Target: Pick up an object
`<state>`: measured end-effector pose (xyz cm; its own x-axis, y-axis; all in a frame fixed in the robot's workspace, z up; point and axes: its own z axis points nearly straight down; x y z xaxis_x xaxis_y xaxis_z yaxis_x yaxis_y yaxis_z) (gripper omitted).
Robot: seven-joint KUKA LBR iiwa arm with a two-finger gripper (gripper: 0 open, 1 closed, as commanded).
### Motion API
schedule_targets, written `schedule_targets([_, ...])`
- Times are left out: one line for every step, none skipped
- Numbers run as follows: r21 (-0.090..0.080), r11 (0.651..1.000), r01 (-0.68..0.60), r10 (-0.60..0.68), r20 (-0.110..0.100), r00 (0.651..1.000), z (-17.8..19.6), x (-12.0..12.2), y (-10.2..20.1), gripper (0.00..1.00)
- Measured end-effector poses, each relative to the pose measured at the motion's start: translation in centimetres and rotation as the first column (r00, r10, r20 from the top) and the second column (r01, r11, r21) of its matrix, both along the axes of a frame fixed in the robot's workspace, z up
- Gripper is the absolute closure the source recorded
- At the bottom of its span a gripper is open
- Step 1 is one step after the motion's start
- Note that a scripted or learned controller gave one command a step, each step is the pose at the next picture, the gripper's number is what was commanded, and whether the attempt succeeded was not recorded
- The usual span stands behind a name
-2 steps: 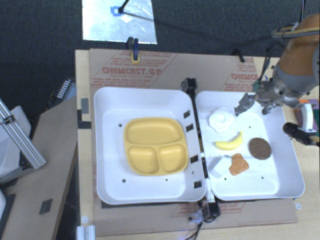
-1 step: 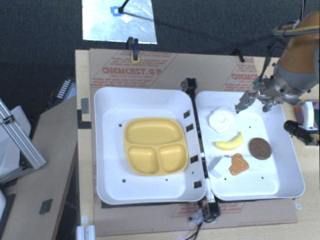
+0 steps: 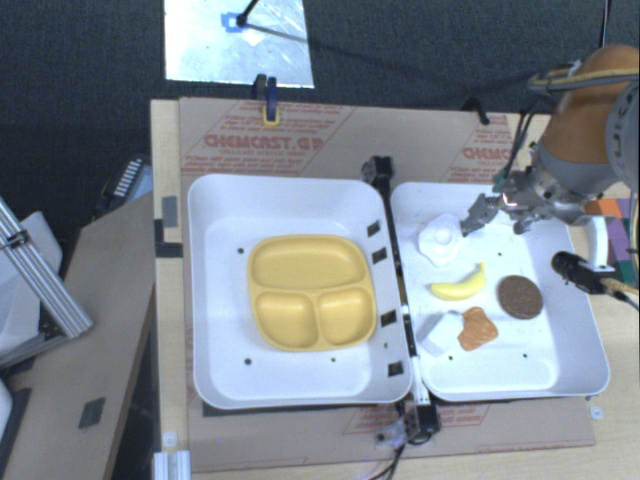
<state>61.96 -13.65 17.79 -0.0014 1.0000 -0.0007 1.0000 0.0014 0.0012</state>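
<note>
The right bin [image 3: 560, 368] holds a white cup-like object [image 3: 438, 240], a yellow banana [image 3: 459, 284], a round brown cookie [image 3: 520, 296], an orange food piece [image 3: 477, 328] and a pale flat piece [image 3: 434, 334]. My gripper [image 3: 499, 218] hovers over the bin's far part, just right of the white object and above the cookie. It is open, with nothing between the two spread fingers [image 3: 476, 215].
A yellow three-compartment tray [image 3: 305, 290] lies in the left bin [image 3: 215, 268]. A black divider with clips [image 3: 390, 268] runs between the bins. The arm [image 3: 590, 118] comes in from the upper right.
</note>
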Motion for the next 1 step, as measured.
schedule_targets([0.000,1.000,-0.003,0.003,-0.001,1.000,-4.28,0.69,0.15,0.00])
